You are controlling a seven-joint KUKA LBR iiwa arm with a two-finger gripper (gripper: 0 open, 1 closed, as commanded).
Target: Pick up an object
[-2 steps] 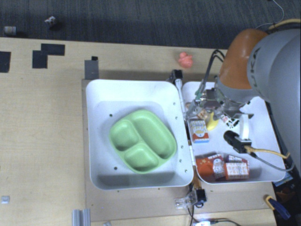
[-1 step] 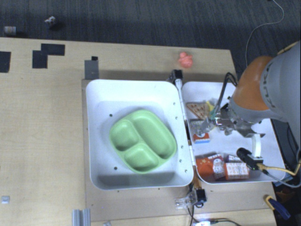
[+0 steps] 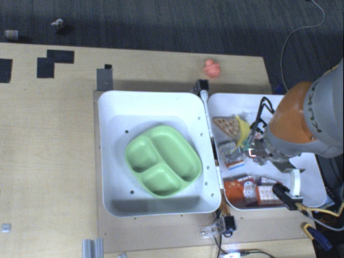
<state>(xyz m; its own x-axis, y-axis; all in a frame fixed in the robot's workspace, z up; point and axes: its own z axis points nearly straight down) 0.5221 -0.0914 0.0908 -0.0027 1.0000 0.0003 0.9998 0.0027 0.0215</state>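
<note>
Where arm [image 3: 317, 117] reaches: two bins [image 3: 107, 160] | one green plate [image 3: 163, 159] | one pink object [image 3: 212, 67]

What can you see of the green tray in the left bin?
The green tray is a pale green, smooth, plastic-looking dish with rounded corners and three compartments: one long one along its right side and two smaller ones on the left. It lies flat and open side up, turned at a slant, near the middle of the left bin. It rests on the bin floor, apart from the walls.
</note>
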